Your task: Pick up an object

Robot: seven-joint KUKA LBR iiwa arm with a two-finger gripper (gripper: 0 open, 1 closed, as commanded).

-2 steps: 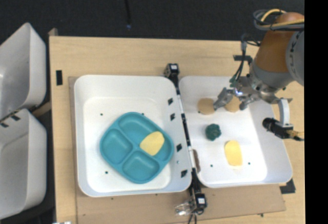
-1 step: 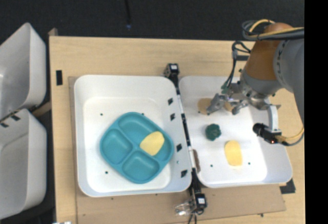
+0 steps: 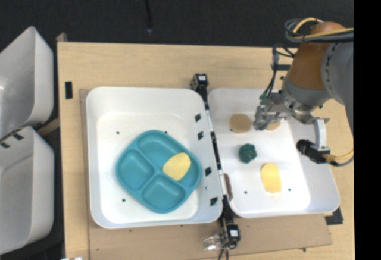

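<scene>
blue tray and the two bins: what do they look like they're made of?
Blue tray: likely moulded plastic, matte; uniform teal colour, rounded compartment walls, no glare.
Left bin and right bin: probably thin formed plastic, smooth white with a slight sheen; rounded corners and a soft lip. Coated metal can't be ruled out from this view.

The tool (image 3: 266, 120) hides part of a small tan object (image 3: 274, 125) beside the brown disc (image 3: 240, 123), its shape unclear.
</scene>
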